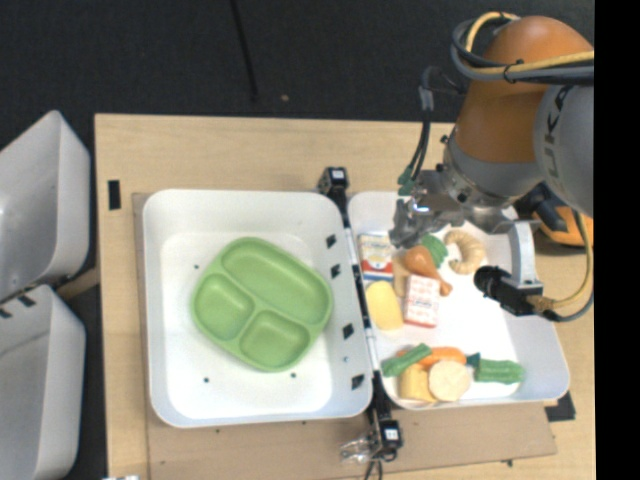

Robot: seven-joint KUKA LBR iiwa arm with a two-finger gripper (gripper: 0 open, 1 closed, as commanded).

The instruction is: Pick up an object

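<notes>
Left bin [160, 388] holds a divided tray [262, 303] at centre; right bin [545, 353] holds toy food crowded along its left and lower sides, with the gripper [412, 220] at its upper left.

Single fixed camera mounted above the bench [120, 268], looking down at a slant. Both white bins lie within the field: the left bin [160, 368] near the centre, the right bin [540, 353] toward the right margin. The bench edges run slightly askew to the picture borders. The arm [520, 98] enters from the upper right and stands nearer the lens than the bins. Dark floor fills the upper part; the view is moderately close, the bench spanning most of the width
</notes>
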